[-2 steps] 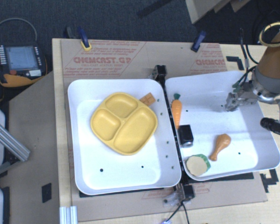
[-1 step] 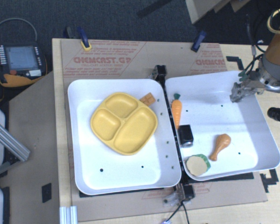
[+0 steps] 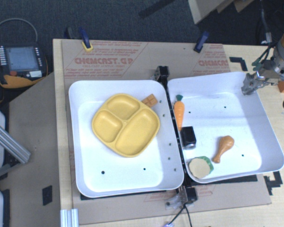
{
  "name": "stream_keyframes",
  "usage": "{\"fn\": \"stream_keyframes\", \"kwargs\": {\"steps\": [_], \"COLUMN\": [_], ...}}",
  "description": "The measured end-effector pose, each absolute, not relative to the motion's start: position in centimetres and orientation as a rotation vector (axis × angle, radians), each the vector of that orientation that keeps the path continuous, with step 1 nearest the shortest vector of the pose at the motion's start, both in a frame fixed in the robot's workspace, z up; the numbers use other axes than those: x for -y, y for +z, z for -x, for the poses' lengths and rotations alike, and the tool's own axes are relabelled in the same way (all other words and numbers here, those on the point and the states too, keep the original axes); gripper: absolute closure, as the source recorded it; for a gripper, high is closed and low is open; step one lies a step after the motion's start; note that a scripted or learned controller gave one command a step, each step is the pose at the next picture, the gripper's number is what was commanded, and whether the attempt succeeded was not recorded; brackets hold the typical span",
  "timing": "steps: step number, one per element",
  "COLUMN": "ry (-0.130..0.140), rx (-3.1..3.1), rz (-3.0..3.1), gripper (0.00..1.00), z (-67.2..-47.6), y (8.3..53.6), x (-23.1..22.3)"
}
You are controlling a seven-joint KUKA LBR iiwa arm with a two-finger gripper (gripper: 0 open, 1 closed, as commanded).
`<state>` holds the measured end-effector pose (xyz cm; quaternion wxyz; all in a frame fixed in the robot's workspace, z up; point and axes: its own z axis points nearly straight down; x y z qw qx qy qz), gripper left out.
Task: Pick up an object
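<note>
In the right bin (image 3: 246, 105) lie an orange carrot (image 3: 179, 113) along the left wall, a small black block (image 3: 188, 137), a tan drumstick (image 3: 222, 148) and a round beige-and-green slice (image 3: 200, 167) at the front corner. My gripper (image 3: 250, 85) hangs over the bin's far right rim, well away from all of these, with nothing seen between its fingers. The left bin (image 3: 90, 174) holds a yellow divided plate (image 3: 126, 124) with a small brown piece (image 3: 150, 100) at its far edge.
A black divider clip (image 3: 162, 73) sits between the bins at the back. Blue clamps (image 3: 85, 39) hold the cardboard bench top. A teach pendant (image 3: 20, 63) lies off the bench at left.
</note>
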<state>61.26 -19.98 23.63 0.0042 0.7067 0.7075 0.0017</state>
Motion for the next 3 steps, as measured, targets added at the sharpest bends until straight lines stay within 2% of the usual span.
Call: {"fn": "stream_keyframes", "kwargs": {"steps": [2, 3], "ry": [0.002, 0.002], "rx": [-2.231, -2.233], "rz": [-2.216, -2.216], "gripper": [1.0, 1.0], "z": [-60.9, -59.9], "y": [22.7, 22.9], "x": [8.3, 1.8]}}
